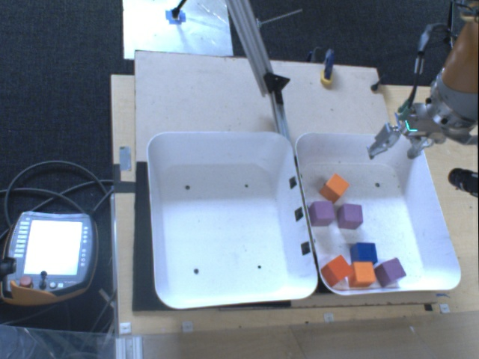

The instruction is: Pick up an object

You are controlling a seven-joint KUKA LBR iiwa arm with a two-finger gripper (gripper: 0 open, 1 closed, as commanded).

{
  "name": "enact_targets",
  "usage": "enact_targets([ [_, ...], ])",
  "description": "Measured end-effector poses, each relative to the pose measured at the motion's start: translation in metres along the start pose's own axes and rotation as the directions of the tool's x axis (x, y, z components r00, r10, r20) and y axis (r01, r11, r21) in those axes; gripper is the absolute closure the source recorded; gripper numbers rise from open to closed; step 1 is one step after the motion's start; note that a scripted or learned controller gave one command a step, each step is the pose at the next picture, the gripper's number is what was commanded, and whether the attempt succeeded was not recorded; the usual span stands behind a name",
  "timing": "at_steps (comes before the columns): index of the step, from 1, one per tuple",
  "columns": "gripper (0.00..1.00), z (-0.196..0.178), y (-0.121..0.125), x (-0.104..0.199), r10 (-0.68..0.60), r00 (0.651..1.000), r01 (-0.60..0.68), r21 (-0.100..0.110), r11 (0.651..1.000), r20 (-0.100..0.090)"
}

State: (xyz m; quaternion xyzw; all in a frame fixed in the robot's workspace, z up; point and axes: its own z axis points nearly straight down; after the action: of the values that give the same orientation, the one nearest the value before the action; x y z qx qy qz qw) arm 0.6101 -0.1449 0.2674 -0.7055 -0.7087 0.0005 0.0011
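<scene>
The right bin [430, 200] holds several small cubes. An orange cube [335, 187] lies near its middle, with two purple cubes [322, 213] [349, 215] just below it. At the front lie a blue cube [364, 252], two orange cubes [337, 269] [363, 274] and a purple cube [390, 271]. My gripper [398, 143] hangs over the bin's back right corner, above and to the right of the cubes. Its two fingers stand apart, open, with nothing between them.
The left bin [161, 200] sits beside the right one, sharing a middle wall. A slanted metal pole [251, 36] crosses the back of the bench. A yellow and blue clamp [328, 72] stands at the back edge. A teach pendant [49, 256] lies off the bench at left.
</scene>
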Motion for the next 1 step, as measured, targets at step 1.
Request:
enact_targets([
  [1,0.0,-0.0022,0.0006,0.0001,-0.001,1.0,0.001,-0.004,1.0,0.001],
])
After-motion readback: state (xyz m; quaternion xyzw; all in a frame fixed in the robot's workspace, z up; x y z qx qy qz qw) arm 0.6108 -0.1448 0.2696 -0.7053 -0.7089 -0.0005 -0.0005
